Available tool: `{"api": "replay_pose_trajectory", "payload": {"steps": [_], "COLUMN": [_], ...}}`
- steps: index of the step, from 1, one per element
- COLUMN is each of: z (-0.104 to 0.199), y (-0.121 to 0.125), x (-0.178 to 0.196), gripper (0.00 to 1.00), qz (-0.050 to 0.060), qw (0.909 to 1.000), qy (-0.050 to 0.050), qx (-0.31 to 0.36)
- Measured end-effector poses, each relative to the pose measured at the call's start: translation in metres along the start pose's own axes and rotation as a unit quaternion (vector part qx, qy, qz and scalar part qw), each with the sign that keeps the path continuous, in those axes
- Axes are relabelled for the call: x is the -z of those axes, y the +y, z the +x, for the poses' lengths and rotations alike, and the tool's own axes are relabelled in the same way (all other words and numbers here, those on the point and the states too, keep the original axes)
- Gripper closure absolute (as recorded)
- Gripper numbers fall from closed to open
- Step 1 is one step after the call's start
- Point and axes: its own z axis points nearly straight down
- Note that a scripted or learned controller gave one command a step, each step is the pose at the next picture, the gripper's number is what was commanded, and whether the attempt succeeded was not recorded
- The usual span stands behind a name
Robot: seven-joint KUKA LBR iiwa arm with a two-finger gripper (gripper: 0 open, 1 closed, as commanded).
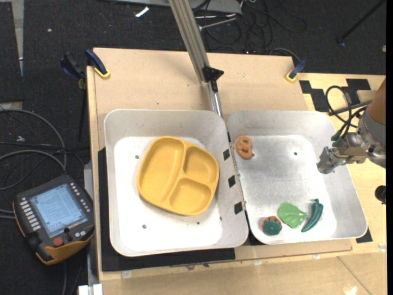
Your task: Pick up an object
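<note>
In the right bin [288, 128] lie a small orange pretzel-shaped piece [245, 147] near its left wall, and at the front a round red-and-teal object [272, 225], a light green leafy piece [291, 214] and a dark green pepper [313, 216]. My gripper [326, 161] hangs at the bin's right rim, well apart from all of them. Nothing shows between its tips.
The left bin [123, 165] holds a yellow divided plate [178, 175]. A slanted metal pole [191, 32] rises behind the bins. A teach pendant [52, 217] lies left of the bench. Cables [344, 103] trail at the right.
</note>
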Motion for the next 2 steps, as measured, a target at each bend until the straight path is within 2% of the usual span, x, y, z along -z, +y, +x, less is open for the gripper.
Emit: {"api": "replay_pose_trajectory", "payload": {"steps": [2], "z": [0.105], "y": [0.049], "x": [-0.017], "gripper": [1.0], "qz": [0.001], "qw": [1.0], "qy": [0.001], "qx": [0.003]}}
